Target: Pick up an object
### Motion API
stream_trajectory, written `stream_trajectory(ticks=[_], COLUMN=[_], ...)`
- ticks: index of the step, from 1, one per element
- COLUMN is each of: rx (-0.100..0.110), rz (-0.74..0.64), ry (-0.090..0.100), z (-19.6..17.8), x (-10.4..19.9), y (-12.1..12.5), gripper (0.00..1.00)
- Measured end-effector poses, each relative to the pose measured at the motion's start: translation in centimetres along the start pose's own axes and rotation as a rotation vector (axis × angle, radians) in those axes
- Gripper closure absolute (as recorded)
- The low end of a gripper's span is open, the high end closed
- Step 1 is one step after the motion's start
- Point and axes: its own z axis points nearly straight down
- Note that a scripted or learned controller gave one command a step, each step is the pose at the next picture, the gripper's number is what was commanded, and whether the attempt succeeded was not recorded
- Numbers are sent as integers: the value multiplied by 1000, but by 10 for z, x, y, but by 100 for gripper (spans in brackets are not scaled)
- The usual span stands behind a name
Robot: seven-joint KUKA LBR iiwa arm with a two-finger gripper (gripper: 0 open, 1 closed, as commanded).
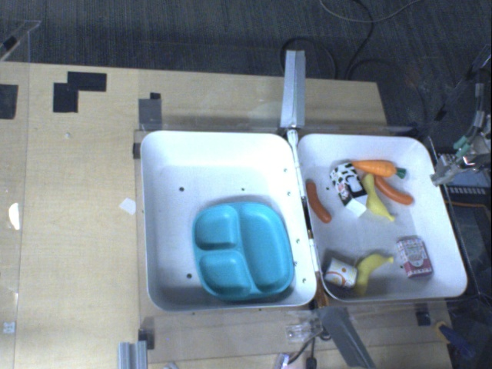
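The left bin (157,206) is white and carries a sky-blue divided plate (242,248). The right bin (438,221), white too, shows warmer colours — an orange carrot (373,167) with a dark green tip, a second orange piece (393,191) beside it, a red-brown sausage (317,201), and two yellow bananas (378,200) (370,269). A small carton (348,183) is patched black and white, cow-fashion. A can (413,256) is pink-red with pale print. The counter (69,206) is pale wood — with black squares (77,89) near its far left edge.

Two bins (154,206) (442,206) – one blue tray (242,248), two bananas (378,198) (370,266), two carrots (374,167) (393,192).
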Motion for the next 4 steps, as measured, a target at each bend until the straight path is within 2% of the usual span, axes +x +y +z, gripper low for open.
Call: stream_trajectory(ticks=[1, 2, 3, 4], rx=[-7, -7, -14, 5], rz=[-5, -4, -10, -104], ry=[-3, -3, -5, 3], z=[-12, -12, -24, -138], x=[0, 0, 1, 40], y=[2, 2, 5, 53], gripper=[100, 0, 100, 100])
